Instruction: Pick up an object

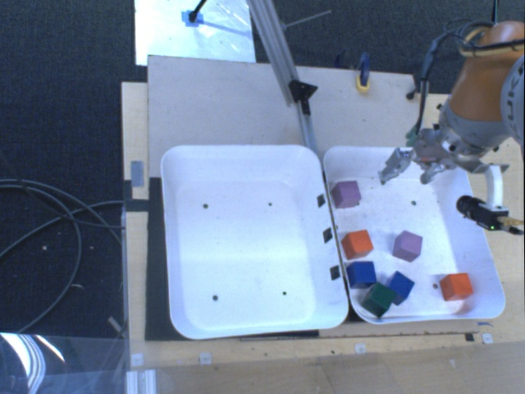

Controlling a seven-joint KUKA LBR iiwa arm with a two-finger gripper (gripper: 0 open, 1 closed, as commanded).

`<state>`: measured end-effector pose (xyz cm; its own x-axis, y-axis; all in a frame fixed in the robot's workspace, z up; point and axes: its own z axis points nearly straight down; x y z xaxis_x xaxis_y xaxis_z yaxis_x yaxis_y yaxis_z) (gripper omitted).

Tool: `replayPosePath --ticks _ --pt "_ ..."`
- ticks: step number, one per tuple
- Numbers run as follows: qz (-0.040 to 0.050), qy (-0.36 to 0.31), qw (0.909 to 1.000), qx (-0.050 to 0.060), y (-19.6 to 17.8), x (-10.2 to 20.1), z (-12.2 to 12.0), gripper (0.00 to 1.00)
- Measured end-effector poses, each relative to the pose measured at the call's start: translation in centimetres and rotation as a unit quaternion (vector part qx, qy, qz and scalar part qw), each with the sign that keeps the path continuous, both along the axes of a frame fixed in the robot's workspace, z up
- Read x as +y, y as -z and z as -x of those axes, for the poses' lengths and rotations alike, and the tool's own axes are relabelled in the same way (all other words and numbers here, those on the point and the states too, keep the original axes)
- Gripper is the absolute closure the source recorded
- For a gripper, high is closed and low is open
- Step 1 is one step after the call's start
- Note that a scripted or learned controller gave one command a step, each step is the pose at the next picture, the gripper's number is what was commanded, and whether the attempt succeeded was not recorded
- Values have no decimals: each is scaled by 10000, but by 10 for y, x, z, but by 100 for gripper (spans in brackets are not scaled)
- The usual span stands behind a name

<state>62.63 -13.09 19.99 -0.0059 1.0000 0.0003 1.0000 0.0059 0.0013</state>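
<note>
The two grey metal fingers of the gripper are spread apart, one fingertip reaching left and the other pointing down toward the bin floor, with nothing between them. The gripper hangs over the upper part of the right shallow white plastic bin, near its back rim. Behind it, the grey wrist rises into the orange band of the arm, which enters from the right.

Nearest the fingers, just below and to the left, a pale purple cube sits close to the bin's left wall. Further down that wall lies an orange cube, and directly beneath it a dark blue cube. A second pale purple cube rests near the bin's middle. Toward the front rim, a dark green cube touches a second blue cube tilted beside it. A second orange cube sits alone in the front right corner.

A black cylindrical fitting sticks out beside the bin's right rim.

To the left, touching the right bin, is the left shallow white plastic bin, with four small dark dots on its floor. Both bins rest on a pale wooden bench.
</note>
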Motion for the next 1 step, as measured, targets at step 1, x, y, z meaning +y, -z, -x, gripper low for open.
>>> replayPosePath --ticks 1 --pt "0 30 10000 31 110 -39 7 0"
